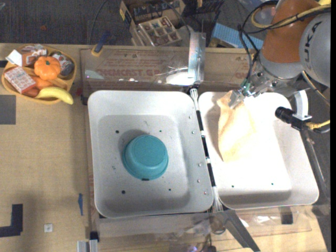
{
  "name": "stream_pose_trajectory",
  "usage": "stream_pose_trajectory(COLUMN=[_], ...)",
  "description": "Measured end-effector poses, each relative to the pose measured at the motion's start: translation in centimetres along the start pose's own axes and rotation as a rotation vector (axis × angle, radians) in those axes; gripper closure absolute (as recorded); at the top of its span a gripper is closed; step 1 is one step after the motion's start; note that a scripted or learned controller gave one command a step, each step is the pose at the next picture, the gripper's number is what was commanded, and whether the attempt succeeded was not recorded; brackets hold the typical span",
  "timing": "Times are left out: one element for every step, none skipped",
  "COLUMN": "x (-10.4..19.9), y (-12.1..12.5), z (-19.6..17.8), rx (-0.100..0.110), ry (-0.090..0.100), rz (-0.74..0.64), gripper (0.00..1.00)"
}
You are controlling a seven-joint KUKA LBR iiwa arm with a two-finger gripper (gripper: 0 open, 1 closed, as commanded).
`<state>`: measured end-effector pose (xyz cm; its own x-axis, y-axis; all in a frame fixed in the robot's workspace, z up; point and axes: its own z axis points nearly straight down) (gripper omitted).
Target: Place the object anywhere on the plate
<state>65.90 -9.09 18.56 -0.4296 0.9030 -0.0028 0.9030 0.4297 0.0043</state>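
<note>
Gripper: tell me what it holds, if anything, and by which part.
The gripper pinches a pale yellow cloth by its upper corner; the rest hangs down over the right bin.

Left bin (100,140): teal plate (146,157) at centre, bare floor all around it. Right of plate: bin rims, then pale cloth (234,129) hanging from gripper (240,97).

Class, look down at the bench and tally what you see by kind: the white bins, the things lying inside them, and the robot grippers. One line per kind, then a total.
White bins: 2, the left bin and the right bin
Teal plate: 1
Pale yellow cloth: 1
Gripper: 1
Total: 5
</note>
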Motion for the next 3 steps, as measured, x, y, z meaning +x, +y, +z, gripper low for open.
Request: stream_pose_trajectory(x=[-0.2, 4.2, 9.3], y=[0.0, 1.5, 3.2], z=[-4.0, -3.2, -2.7], rx=[0.001, 0.002, 0.000], ry=[0.000, 0.003, 0.003], rz=[0.002, -0.397, -0.794], gripper=[1.00, 1.00, 1.00])
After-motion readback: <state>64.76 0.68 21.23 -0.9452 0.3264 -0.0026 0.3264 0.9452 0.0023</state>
